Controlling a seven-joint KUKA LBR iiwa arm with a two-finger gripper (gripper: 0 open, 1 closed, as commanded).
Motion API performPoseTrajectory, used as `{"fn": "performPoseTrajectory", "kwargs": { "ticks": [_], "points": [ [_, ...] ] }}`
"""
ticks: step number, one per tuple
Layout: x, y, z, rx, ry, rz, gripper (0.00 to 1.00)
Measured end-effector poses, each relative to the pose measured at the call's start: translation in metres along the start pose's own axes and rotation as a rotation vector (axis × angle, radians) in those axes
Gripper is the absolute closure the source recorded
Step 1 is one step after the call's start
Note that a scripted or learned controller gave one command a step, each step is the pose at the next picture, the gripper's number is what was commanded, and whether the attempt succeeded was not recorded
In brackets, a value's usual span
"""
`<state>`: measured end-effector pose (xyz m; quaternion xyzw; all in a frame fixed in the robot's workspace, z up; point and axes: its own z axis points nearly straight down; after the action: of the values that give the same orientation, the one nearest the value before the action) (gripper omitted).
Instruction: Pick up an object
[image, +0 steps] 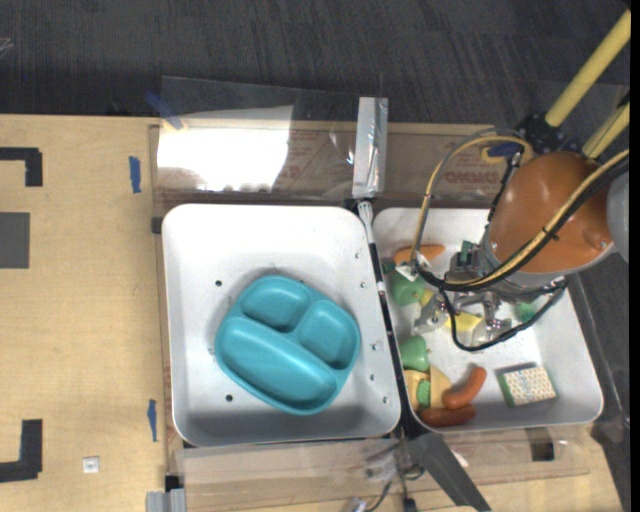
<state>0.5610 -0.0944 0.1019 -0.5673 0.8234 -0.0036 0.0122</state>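
My gripper hangs low in the right bin, below the orange wrist band. Its two metal fingers stand apart, so it is open. A small yellow toy lies on the bin floor between the fingertips, and no grip on it is visible. Around it lie a green toy, an orange piece, a green pear-like toy, a red sausage and a patterned square tile. The arm hides part of the bin's back right.
The left bin holds a teal divided plate. A ridge separates the two bins. Yellow and black cables loop around the wrist. A yellow-orange piece sits by the right bin's front left corner.
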Motion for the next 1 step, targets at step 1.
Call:
{"fn": "performPoseTrajectory", "kwargs": {
  "ticks": [1],
  "points": [
    [0.0148, 0.0342, 0.0105, -0.004, 0.007, -0.089, 0.00]
  ]
}}
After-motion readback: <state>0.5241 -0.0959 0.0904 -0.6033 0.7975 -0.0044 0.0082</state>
